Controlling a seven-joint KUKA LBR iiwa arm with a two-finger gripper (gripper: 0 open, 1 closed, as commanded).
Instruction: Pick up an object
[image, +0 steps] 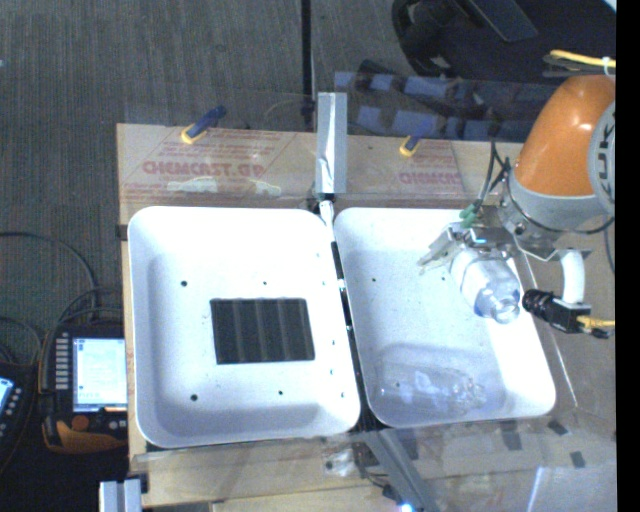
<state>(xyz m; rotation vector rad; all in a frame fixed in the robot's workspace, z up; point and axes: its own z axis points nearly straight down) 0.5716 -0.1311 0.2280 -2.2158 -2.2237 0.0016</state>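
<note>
One clear bottle (489, 288) sits between the claw's (470, 262) fingers.

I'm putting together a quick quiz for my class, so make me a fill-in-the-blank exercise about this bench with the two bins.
1. The dark ribbed rectangular pad lies in the ____ bin as the camera sees it.
2. The clear plastic bottle lies in the ____ bin, near its front wall.
3. The arm's hand is above the ____ bin.
4. The bins are ____ in colour.

Missing words: left; right; right; white
</note>
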